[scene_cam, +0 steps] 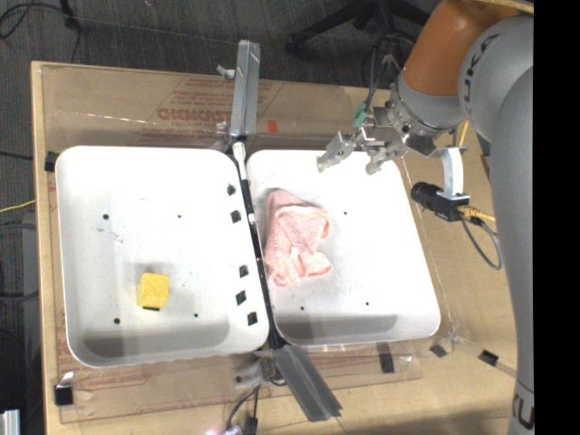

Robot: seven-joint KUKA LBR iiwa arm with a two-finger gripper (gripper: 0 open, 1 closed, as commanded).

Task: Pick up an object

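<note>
a pale wooden table sits on dark grey carpet crossed by black cables, with the legs of a black stand showing at the top of the view. a clear plastic sheet with red printed lettering lies over the far part of the table. two shallow white plastic bins with rounded corners rest side by side, joined by a grey metal bar running along their shared edge and dotted with small black clips.

the left bin holds a small yellow foam-like block, squarish and matte, lying near its front left part. the right bin holds a crumpled pink cloth, soft and folded into uneven lumps, lying against the bin's left side close to the divider.

the grey arm with an orange band reaches in from the right. its metal two-finger tool hangs over the far edge of the right bin, well apart from the pink cloth. the two fingers are spread apart with a visible gap, and nothing sits between them. a black cylindrical fitting with a cable hangs beside the wrist.
</note>
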